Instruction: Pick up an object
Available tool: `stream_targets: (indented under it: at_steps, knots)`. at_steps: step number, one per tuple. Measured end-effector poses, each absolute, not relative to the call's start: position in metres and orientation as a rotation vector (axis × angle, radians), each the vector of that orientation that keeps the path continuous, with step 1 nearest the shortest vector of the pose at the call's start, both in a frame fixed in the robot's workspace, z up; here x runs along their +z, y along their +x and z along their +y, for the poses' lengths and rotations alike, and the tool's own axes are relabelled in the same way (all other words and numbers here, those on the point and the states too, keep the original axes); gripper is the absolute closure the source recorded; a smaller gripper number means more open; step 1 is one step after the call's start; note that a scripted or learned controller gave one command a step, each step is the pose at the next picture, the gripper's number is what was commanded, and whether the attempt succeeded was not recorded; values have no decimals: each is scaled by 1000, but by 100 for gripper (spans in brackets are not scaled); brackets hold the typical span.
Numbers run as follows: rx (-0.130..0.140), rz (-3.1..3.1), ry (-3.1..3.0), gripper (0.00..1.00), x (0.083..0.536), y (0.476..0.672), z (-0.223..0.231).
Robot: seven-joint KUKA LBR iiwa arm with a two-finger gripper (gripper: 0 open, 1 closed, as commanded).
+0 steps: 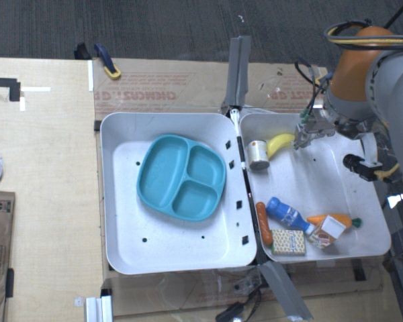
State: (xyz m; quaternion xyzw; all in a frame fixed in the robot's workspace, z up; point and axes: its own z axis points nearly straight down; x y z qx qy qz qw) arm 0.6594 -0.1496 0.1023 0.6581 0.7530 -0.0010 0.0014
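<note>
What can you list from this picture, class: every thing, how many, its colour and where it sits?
Bins: two, white, side by side on the bench.
Divided plate: one, teal, left bin.
Banana: one, yellow, right bin, far end.
Can: one, silver, beside the banana.
Bottle: one, blue, right bin, near end.
Sausage: one, red-orange, left of the bottle.
Cracker box: one, tan, near corner.
Carton: one, orange and white, near right.
Arm: one, grey with orange band.
Claw: one, at the banana's right end.

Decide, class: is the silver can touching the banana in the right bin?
Touching. The camera view shows the banana's left end meeting the silver can's upper right edge, no white bin floor between them.
</note>
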Motion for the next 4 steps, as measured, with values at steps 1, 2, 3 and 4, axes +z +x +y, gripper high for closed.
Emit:
stream_targets:
  at_steps: [1, 2, 3, 4]
  knots:
    - [-3, 2363, 2065, 0, 102, 660, -149]
    - [-1, 2442, 1977, 0, 92, 606, -160]
    - [1, 2677, 1639, 0, 123, 604, -158]
    - [1, 2673, 1645, 0, 180, 591, -166]
